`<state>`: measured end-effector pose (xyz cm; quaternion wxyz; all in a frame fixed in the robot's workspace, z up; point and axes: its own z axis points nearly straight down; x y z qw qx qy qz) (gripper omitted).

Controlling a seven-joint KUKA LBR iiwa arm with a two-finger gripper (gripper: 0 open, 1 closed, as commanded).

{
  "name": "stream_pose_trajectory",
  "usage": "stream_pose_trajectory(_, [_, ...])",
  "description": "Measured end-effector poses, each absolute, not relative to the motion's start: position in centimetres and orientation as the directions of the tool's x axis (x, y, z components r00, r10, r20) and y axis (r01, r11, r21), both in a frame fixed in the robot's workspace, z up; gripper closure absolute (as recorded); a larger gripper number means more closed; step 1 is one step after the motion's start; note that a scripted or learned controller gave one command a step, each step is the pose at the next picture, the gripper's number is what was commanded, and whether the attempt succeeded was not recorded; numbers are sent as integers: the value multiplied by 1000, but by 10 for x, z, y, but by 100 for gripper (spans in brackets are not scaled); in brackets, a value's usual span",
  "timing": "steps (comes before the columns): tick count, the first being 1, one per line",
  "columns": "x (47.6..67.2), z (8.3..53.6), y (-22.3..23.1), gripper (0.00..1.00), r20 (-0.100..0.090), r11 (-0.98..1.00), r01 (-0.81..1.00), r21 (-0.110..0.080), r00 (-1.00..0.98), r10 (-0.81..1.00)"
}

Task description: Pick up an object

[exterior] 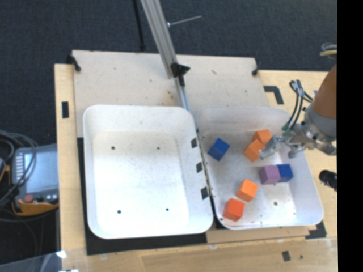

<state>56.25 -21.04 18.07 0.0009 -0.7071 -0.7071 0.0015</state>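
Orange blocks (258, 144) sit as a touching pair in the right bin (300, 211), and your jaws (276, 144) hover just beside them; you cannot tell how wide they stand or whether they grip anything. Nothing looks lifted yet, so judge the pick undone. A purple block (269, 174) and blue block (285, 171) crowd close below.
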Motion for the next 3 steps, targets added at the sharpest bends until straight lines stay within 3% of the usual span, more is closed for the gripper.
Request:
stream_pose_trajectory(2, [563,97,-215,0,-4,-1,1000,5,1,1000])
stream_pose_trajectory(3, [564,110,-215,100,-3,-3,1000,9,3,1000])
